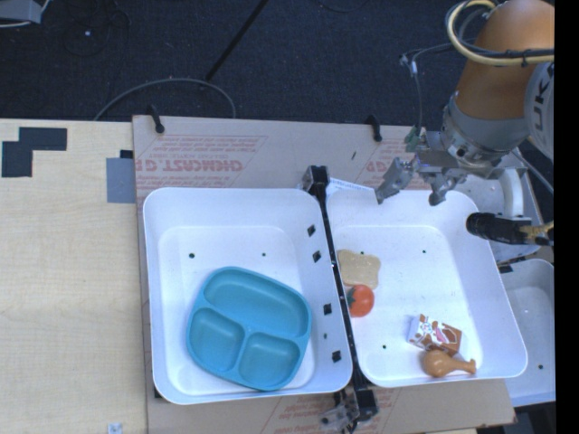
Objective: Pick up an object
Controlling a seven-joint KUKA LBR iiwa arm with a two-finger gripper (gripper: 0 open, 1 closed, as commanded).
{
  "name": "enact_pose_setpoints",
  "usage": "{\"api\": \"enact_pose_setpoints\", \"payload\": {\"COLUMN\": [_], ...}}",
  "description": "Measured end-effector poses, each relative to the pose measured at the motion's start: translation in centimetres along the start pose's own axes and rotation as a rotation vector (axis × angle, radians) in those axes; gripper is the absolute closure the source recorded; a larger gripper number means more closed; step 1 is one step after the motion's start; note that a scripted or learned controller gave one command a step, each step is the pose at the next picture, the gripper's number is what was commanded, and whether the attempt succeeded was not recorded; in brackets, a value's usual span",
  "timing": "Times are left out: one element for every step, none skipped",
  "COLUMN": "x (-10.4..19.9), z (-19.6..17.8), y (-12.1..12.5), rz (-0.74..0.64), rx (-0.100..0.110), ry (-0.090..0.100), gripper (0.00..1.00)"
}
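1. White right bin point(470, 269) has bare floor across its far half; the gripper point(412, 188) hovers above its far rim, fingers spread wide, holding nothing.
2. Within that bin: bread slice point(358, 268) and tomato point(360, 301) by the divider point(330, 269), packet point(435, 334) and chicken leg point(444, 363) near its front corner.
3. Beyond the divider, the left bin point(167, 242) holds a blue tray point(249, 327).

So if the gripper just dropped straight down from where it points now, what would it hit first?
Probably the right bin: the gripper, fingers spread, hangs over its far rim. Depth is unclear, but no toy lies beneath.
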State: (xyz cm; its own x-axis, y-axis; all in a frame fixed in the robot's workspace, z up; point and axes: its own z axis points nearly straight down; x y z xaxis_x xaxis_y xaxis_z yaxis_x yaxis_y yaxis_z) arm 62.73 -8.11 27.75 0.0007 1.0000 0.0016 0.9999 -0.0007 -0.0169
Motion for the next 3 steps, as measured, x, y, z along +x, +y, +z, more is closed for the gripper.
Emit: {"api": "enact_pose_setpoints", "payload": {"x": [0.0, -0.6, -0.1], "z": [-0.6, 5.6, 10.3], "y": [0.1, -0.3, -0.5], "rz": [-0.002, -0.001, -0.001], "rx": [-0.010, -0.005, -0.007], "ry": [-0.001, -0.001, 0.000], "gripper": [0.00, 0.00, 0.00]}}
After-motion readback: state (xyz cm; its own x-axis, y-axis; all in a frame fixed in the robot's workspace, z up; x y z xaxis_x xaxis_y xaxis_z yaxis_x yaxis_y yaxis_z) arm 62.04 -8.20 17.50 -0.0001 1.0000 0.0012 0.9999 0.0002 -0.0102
